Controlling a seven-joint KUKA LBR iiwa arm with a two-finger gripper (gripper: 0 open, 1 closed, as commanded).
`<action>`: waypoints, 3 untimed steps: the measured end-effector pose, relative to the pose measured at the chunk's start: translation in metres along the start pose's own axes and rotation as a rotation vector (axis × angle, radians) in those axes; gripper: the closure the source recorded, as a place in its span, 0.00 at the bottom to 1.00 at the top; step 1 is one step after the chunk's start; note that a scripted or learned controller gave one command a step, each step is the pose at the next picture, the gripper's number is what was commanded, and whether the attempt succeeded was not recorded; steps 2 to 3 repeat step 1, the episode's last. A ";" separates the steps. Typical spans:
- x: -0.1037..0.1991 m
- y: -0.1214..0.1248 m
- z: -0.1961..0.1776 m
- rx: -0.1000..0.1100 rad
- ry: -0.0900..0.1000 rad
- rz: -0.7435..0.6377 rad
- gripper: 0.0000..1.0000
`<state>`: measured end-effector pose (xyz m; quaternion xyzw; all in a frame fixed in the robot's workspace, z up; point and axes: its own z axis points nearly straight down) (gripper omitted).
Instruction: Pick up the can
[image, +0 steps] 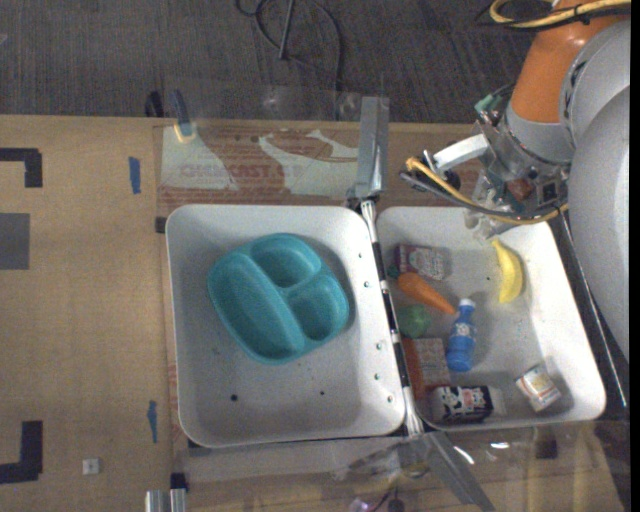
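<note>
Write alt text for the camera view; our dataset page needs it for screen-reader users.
A grey-and-orange robot arm's gripper hangs over the far edge of the right bin, which holds a small can, banana, carrot, blue bottle, green ball and small cartons. The left bin holds a teal divided plate.

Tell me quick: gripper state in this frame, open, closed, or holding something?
Gripper: cannot be told; it sits over the right bin's far edge, near the banana.

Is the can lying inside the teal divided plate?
No. The can lies in the right bin, near its front right corner; the teal plate sits in the left bin.
</note>
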<state>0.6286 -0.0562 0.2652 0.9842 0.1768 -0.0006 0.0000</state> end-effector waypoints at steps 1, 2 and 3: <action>-0.042 -0.040 0.038 0.003 -0.002 0.137 1.00; -0.042 -0.040 0.038 0.003 -0.002 0.137 1.00; -0.042 -0.040 0.038 0.003 -0.002 0.137 1.00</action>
